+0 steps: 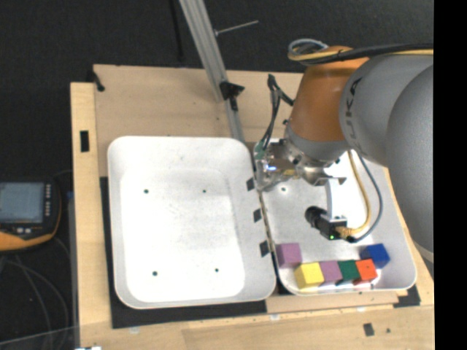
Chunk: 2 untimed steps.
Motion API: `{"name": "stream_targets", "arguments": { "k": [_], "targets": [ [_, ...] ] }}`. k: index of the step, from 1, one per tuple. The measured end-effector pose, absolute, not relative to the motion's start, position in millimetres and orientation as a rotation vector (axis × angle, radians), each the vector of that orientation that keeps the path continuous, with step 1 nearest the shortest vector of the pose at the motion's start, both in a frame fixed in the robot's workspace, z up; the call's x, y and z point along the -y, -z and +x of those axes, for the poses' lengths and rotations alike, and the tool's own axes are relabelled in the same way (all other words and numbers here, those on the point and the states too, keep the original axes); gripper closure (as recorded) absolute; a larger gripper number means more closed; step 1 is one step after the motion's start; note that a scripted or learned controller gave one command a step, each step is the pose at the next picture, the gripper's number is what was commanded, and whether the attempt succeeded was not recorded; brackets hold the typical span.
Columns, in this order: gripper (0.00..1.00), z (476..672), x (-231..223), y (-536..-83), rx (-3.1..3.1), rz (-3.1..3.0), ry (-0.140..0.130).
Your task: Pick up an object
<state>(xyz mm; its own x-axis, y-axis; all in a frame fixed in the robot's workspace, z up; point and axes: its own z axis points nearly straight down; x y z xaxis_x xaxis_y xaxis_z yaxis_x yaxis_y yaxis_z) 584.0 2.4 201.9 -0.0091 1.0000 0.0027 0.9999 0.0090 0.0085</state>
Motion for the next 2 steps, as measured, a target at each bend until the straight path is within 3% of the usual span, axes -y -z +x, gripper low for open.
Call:
{"name": "stream_targets", "arguments": {
  "k": [1, 2],
  "targets": [
    [1.0, 593.4, -14.1, -364.4, -2.222, 2.211, -0.012],
    [0.0, 592.4, -13.5, -359.5, -2.23, 2.211, 0.001]
  ]
}}
